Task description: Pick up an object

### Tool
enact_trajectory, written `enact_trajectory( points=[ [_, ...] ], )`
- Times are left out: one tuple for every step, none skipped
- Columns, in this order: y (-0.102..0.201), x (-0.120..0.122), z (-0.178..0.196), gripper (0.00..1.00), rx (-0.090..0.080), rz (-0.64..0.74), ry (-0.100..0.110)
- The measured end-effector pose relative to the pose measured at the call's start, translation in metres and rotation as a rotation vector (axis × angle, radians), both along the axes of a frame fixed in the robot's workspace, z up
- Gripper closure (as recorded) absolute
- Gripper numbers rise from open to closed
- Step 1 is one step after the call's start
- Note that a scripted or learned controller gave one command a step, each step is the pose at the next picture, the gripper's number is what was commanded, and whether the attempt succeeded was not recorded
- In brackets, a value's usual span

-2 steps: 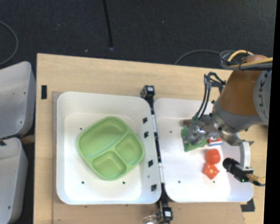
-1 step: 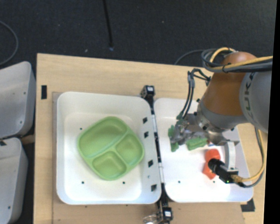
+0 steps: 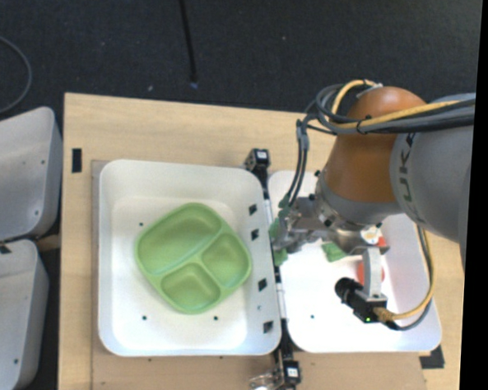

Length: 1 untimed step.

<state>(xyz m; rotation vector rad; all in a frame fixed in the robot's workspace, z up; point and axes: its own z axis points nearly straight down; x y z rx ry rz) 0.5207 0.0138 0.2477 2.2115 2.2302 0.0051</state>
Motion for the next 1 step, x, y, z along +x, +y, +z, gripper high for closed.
enact_trajectory(
  points=[
    [0.0482,-0.0165,0.0021,1.0,0.0,-0.001,0.003]
  ],
)
